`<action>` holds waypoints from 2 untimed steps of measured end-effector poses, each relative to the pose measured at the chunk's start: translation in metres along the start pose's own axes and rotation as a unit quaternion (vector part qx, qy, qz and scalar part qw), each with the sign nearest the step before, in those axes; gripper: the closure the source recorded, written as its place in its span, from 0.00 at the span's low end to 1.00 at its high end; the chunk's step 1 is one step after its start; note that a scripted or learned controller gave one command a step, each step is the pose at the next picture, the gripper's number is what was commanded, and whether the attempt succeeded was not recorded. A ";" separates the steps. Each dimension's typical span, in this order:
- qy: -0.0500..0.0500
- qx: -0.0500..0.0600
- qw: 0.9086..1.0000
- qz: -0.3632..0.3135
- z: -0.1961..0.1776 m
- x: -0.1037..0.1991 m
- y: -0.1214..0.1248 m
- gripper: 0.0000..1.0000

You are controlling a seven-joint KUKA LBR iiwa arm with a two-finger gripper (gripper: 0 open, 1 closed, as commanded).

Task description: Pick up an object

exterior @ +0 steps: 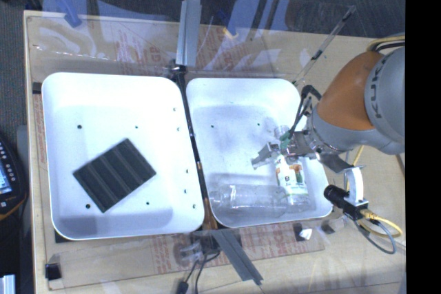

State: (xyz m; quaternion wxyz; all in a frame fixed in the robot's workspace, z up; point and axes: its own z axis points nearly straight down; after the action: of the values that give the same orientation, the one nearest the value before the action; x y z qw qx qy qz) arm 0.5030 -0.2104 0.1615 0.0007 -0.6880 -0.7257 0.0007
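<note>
My gripper (pixel 274 147) hangs low over the right bin (pixel 227 96), near its right side. It is open, and I see nothing held between its fingers. A small white bottle (pixel 293 177) with an orange and green label lies just below and to the right of it. A clear plastic bottle (pixel 248 196) lies on its side along the bin's front wall. In the left bin (pixel 103 89) a dark ribbed rectangular pad (pixel 114 174) lies flat and turned at a slant.
The grey arm with its orange band (pixel 351 103) reaches in over the right bin's right rim. A black and white fitting with cables (pixel 348 197) sits off the bin's front right corner. A metal divider (pixel 187 31) stands behind the bins.
</note>
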 end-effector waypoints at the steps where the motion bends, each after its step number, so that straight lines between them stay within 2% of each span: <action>1: 0.000 -0.001 1.000 -0.008 0.008 -0.001 0.014 0.00; 2: 0.000 0.001 1.000 -0.001 0.003 0.001 -0.004 0.00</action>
State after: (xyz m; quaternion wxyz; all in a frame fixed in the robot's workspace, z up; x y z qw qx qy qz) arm 0.4993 -0.2099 0.1588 0.0016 -0.6873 -0.7264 0.0010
